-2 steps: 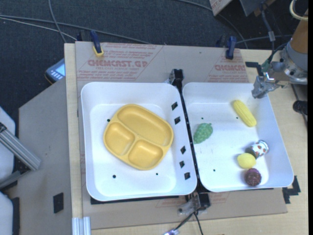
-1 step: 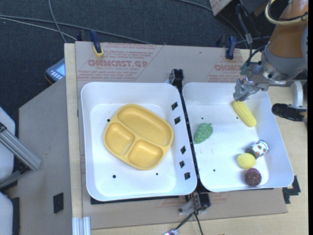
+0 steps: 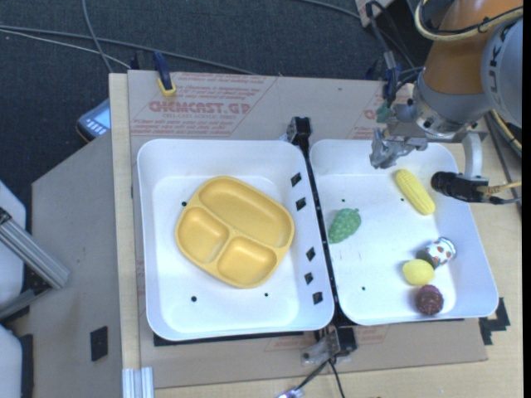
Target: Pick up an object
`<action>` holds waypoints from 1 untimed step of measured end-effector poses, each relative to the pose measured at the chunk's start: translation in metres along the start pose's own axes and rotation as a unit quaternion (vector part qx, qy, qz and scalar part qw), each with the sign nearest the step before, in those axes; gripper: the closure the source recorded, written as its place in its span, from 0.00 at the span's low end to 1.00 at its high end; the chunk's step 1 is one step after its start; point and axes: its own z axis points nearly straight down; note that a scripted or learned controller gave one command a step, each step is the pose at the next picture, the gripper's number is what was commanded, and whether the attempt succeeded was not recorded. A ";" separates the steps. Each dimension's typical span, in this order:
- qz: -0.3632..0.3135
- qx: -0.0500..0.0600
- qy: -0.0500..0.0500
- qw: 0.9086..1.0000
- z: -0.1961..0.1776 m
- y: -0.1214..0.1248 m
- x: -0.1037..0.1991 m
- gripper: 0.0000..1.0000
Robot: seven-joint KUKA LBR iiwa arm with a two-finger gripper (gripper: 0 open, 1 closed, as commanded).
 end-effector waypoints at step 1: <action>0.000 0.000 0.000 1.000 -0.010 -0.014 0.054 1.00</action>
